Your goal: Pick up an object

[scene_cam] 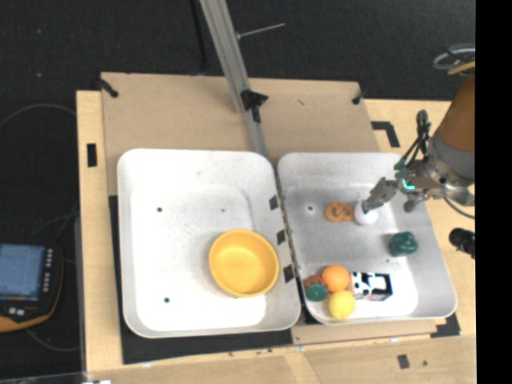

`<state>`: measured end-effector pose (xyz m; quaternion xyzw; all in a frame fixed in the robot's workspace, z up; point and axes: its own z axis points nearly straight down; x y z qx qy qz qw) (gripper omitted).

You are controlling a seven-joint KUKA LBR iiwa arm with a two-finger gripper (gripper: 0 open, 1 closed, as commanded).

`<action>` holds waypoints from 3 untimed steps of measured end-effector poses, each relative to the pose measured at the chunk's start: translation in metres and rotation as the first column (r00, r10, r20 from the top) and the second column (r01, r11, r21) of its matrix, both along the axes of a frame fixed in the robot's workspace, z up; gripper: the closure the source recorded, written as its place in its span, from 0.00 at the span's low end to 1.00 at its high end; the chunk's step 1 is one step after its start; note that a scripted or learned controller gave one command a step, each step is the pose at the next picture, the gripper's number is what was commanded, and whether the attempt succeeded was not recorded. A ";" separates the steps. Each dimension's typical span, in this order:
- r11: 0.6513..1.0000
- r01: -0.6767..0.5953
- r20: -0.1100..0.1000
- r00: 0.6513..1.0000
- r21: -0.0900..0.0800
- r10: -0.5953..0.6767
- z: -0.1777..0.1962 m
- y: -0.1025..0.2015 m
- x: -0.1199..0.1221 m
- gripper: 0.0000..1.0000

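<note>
1. Progress: nothing is lifted yet. I see the two-finger gripper (390,192) low over the right white bin (308,174), with the grey arm with orange band (458,134) reaching in from the right edge. One grey finger (378,196) slants down to the left, its tip at a small white rounded object (366,217); a second finger shows to the right of the wrist.
2. Gripper state: the fingers look spread apart with nothing between them — I judge no grasp is made. Whether the left fingertip touches the white object or only overlaps it from this angle, I cannot tell.
3. Remaining, in my judgement: centre over a target, close on it, raise it clear of the bin.
4. Right bin contents: a small brown ring-shaped toy like a doughnut (339,211) just beside the white object on its left; a dark green lumpy object (402,243) toward the right wall; at the near edge a cluster — an orange ball (336,278), a yellow lemon-shaped piece (342,304), a small green-and-red piece (314,289) and a black-and-white block (373,286), all close together or touching.
5. Left white bin (160,182): a yellow plastic bowl (243,262), upright, near the right-hand front corner.
6. Likeliest target: the white object, nearest the fingers.
</note>
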<state>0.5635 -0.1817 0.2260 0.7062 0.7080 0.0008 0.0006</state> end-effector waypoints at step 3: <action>1.000 0.004 -0.004 1.000 -0.002 -0.004 -0.126 0.007 0.005 0.00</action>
